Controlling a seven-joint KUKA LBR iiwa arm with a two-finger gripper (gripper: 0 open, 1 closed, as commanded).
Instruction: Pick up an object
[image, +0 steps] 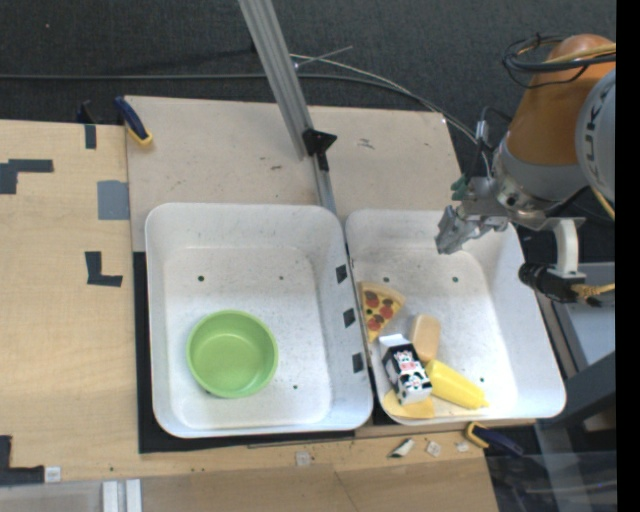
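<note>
Nearest me, along the front edge of the table, I see a few small scraps and a yellow-and-blue clamp just past the right bin's front corner. Inside that bin, against its front-left corner, sits a cluster of toys: a yellow corn-like piece, a small black-and-white box touching it on the left, a pale flat yellow piece under both, a tan wedge just behind, and a pizza slice a little further back, beside the bin's left wall. In the left bin I have a green bowl, upright, in the front-left part.

Further back, the claw hangs over the rear part of the right bin, well apart from the toy cluster, with nothing between its tips that I can make out. I cannot tell whether it is spread or pressed together. Behind the bins a grey metal pole slants up, and another clamp sits at the table's far-left corner.
</note>
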